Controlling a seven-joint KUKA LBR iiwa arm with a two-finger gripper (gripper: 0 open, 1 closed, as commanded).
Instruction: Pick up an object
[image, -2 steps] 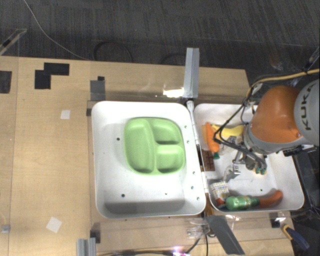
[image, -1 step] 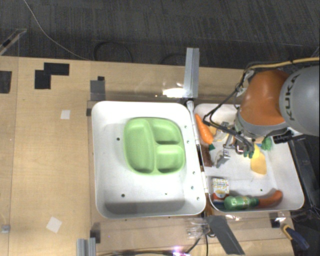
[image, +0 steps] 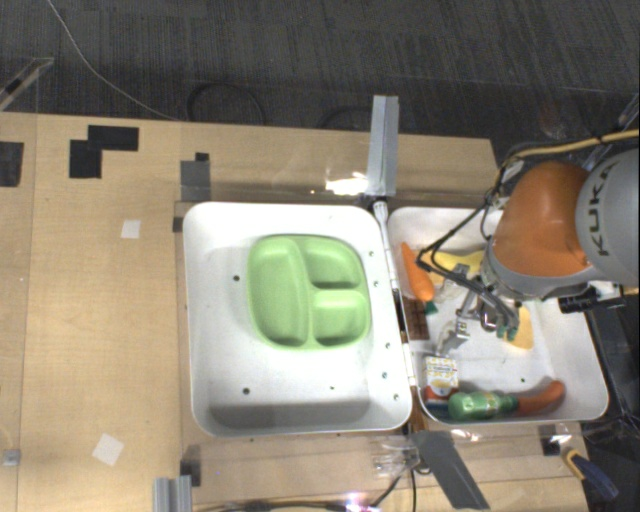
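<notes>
The right bin (image: 590, 375) holds several small items. An orange carrot (image: 419, 275) lies along its left wall. Against the front wall lie a green bottle (image: 478, 404) and a red sausage-like piece (image: 541, 396), with a small printed carton (image: 440, 372) just left of them. A yellow wedge (image: 521, 331) and another yellow item (image: 464, 264) peek out from under the arm. My gripper (image: 474, 319) hangs low over the middle of this bin, above bare floor between the carton and the wedge. The orange wrist band (image: 538, 232) hides the bin's back part.
The left bin (image: 215, 300) carries a light green divided plate (image: 305, 290). A grey metal post (image: 383, 145) stands behind the seam between the bins. Cables loop off the wrist over the carrot. Wooden bench top spreads to the left.
</notes>
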